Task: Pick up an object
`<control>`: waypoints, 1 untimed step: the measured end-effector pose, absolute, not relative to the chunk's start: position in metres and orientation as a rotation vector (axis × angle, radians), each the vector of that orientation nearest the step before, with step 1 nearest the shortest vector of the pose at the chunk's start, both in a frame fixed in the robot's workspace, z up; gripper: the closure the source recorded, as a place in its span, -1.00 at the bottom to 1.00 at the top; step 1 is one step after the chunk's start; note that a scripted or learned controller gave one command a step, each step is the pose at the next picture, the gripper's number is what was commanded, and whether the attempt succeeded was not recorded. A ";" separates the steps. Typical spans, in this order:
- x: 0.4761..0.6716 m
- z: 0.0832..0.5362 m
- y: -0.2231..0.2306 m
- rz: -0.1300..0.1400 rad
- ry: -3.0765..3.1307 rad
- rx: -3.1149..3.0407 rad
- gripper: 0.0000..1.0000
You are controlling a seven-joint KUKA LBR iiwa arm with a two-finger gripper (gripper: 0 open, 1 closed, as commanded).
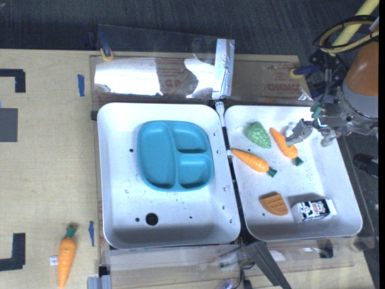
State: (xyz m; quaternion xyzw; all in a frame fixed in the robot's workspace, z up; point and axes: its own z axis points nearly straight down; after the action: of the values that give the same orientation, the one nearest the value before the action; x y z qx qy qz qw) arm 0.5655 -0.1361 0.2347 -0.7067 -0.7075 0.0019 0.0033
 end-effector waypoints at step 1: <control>0.609 0.126 -0.164 0.012 -2.323 -2.095 -1.00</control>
State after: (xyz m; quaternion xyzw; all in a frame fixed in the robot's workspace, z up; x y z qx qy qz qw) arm 0.6092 -0.1637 0.1261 -0.6697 -0.7426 0.0039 0.0069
